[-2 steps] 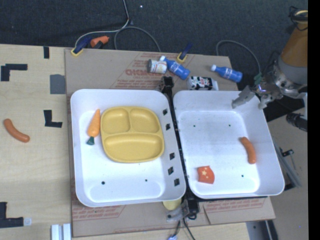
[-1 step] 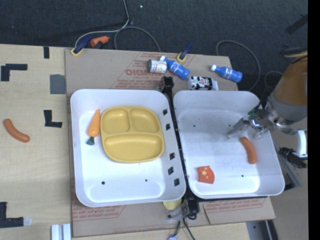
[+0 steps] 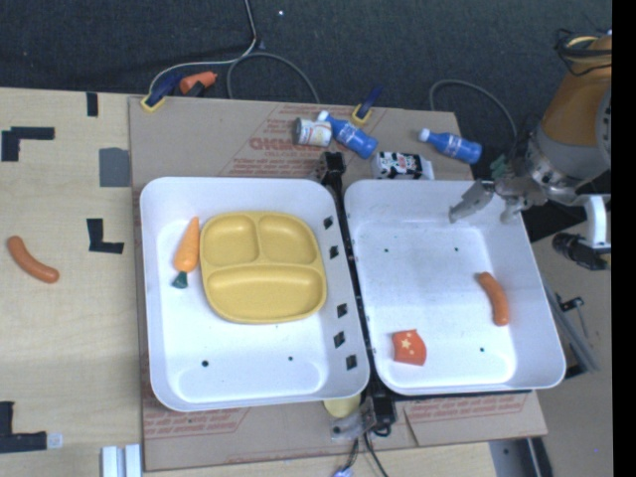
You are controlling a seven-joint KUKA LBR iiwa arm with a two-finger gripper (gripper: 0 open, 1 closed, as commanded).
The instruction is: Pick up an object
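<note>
In the right bin (image 3: 437,266) an orange sausage (image 3: 493,297) lies near the right wall, and a red wedge-shaped piece (image 3: 408,347) lies near the front. The left bin (image 3: 169,296) holds a yellow divided plate (image 3: 263,266) with an orange carrot (image 3: 187,246) beside its left edge. My gripper (image 3: 489,202) hangs above the far right corner of the right bin, open, with nothing between its fingers. It is well behind the sausage.
Two blue-and-white bottles (image 3: 338,133) (image 3: 452,145) and a small black-and-white carton (image 3: 402,165) lie behind the bins. Another sausage (image 3: 32,259) lies on the bench at far left. Clamps and cables sit along the cardboard's back edge.
</note>
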